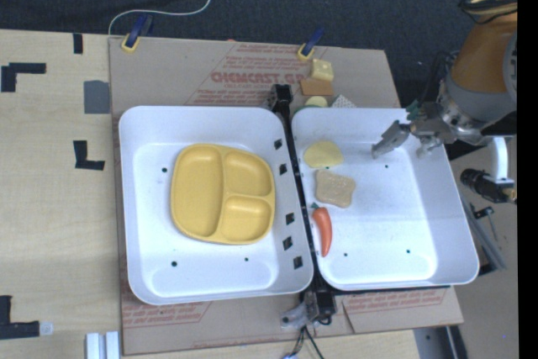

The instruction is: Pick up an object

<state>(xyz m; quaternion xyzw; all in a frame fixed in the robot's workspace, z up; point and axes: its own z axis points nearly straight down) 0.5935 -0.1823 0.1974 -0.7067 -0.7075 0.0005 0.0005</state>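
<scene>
While the arm [483,63] reaches in from the right, its end effector [403,139] hangs over the upper part of the right bin [420,265], with 2 grey fingers [388,139] spread apart and nothing between them, so it is released and grasping no object. Along the left side of that bin lie 3 food items in a column: a pale yellow chip-shaped piece [323,154] at the top, a tan slice of bread [334,190] just below it, and an orange carrot [323,230] with a green tip below that, close to the divider between the bins. These pieces sit apart from the end effector, the yellow one being the nearest to it. Resting in the middle of the left bin [151,265] is a yellow divided plate [222,192] with 3 compartments. Both bins sit side by side on a sheet of brown cardboard [244,71] laid on the wooden bench [50,223]. Just beyond the top edge of the right bin, a small cluster of blocks [318,80] rests on the cardboard, yellow and brown, with a pale green piece beside them
</scene>
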